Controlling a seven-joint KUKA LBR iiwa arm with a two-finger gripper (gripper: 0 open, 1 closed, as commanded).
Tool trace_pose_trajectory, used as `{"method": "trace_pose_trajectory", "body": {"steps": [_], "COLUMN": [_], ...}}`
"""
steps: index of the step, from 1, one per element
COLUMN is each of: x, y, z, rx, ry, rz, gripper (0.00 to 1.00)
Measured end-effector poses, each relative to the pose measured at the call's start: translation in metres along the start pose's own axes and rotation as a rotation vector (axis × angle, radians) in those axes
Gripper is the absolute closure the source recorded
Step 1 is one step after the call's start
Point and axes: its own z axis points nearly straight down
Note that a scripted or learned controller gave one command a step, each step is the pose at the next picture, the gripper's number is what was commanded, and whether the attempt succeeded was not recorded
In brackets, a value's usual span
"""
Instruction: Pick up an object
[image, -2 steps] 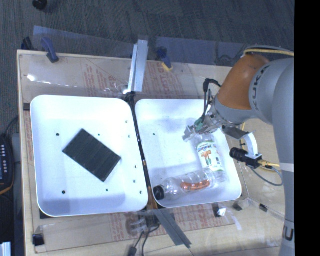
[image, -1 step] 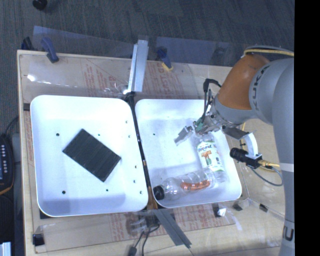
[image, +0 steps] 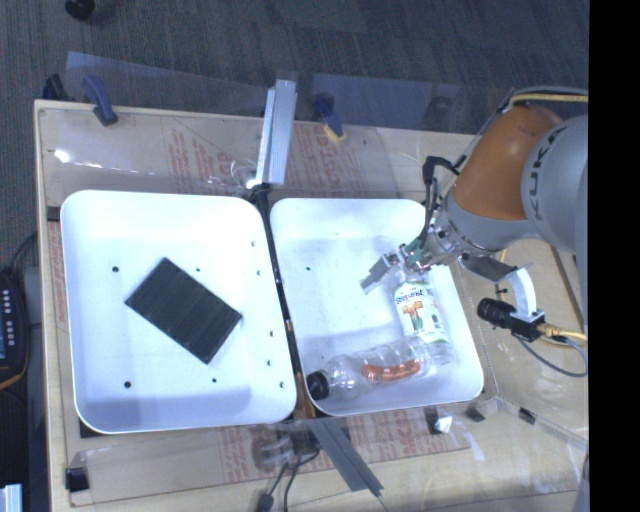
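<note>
**Gripper low in the right bin, above the bottles**

We see two white bins side by side on the bench. In the left bin (image: 90, 380) a dark flat rectangular pad (image: 184, 309) lies tilted, near the middle of the floor, apart from the walls.

In the right bin (image: 330, 240) two bottles sit toward the near right corner. A small white bottle (image: 419, 310) with a green and orange label lies along the right wall. A clear plastic bottle (image: 385, 365) with a black cap lies along the front wall, cap pointing left; something orange shows inside it. The two bottles meet or nearly meet at the corner.

The arm (image: 520, 180) reaches in from the right. Its gripper (image: 395, 262) hangs just above the top end of the white bottle. We cannot tell whether its fingers are apart or together, nor whether they touch the bottle.
</note>
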Motion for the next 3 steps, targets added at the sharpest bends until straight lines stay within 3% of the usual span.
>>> {"method": "trace_pose_trajectory", "body": {"steps": [1,2,3], "x": [-0.02,-0.009,-0.013], "y": [0.064,0.083,0.038], "z": [0.085,-0.009,0.059], "rx": [0.001,-0.003,0.002], "ry": [0.0,-0.002,-0.001], "rz": [0.023,0.013,0.066], "gripper": [0.0,0.0,0.0]}}
